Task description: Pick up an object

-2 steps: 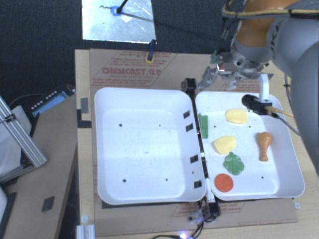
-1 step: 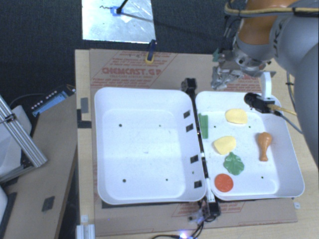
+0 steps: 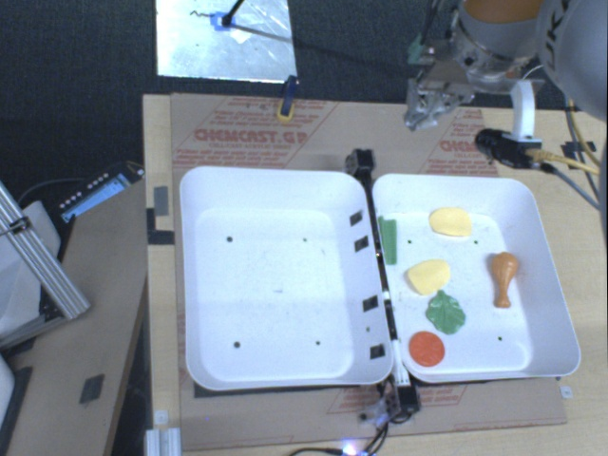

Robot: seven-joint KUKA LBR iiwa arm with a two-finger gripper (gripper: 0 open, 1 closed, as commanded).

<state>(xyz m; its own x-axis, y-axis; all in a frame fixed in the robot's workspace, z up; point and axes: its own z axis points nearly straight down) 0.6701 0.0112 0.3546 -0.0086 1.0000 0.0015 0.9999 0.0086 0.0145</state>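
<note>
The end effector (image 3: 429, 112) hangs beyond the right bin's (image 3: 546, 255) far rim; whether its tips are spread I cannot tell; nearest lies the upper yellow piece (image 3: 449, 221), below it in view, long axis roughly crosswise.

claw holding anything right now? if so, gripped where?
Nothing is held. The claw hangs above the bench behind the right bin, with no object between its tips; the toy food lies in that bin.
</note>
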